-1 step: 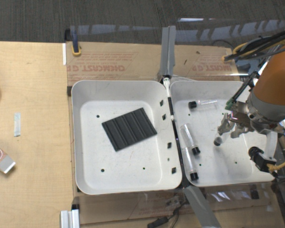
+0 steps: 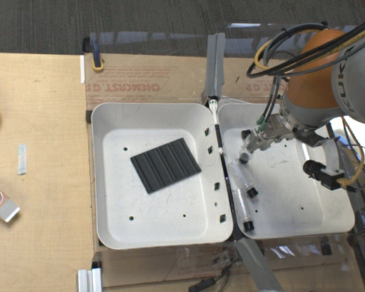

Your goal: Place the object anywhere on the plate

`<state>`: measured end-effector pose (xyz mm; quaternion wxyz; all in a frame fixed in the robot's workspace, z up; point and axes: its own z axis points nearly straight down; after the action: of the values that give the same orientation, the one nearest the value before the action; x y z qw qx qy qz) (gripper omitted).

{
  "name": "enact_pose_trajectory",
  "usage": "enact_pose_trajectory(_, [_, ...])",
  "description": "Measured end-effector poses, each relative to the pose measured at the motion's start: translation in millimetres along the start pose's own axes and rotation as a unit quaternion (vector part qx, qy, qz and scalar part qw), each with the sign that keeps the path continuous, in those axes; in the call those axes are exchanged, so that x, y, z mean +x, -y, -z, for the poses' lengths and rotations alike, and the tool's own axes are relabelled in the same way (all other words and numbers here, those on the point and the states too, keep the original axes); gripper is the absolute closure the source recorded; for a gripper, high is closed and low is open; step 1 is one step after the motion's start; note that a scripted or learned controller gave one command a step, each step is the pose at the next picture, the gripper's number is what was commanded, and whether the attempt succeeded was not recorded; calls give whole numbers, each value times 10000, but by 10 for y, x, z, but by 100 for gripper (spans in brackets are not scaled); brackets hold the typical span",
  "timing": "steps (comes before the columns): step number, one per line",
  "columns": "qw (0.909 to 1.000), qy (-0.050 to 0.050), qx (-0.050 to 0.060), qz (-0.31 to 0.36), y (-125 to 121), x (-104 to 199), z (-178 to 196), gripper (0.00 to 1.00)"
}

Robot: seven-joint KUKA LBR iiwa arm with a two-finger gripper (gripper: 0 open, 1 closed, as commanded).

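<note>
A clear tube-like object [image 2: 241,198] is seen lower centre, lying in the right bin [image 2: 328,221] along its left wall. The dark ribbed plate [image 2: 165,165] is found mid-frame in the left bin [image 2: 109,212]. Just above the object, the gripper [image 2: 248,149] is poised; whether it is open cannot be told.
</note>
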<state>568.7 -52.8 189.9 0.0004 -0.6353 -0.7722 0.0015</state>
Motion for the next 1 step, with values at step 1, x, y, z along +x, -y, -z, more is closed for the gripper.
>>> enact_pose_trajectory(1, [9925,7,-11,1219,-997,382,7,100])
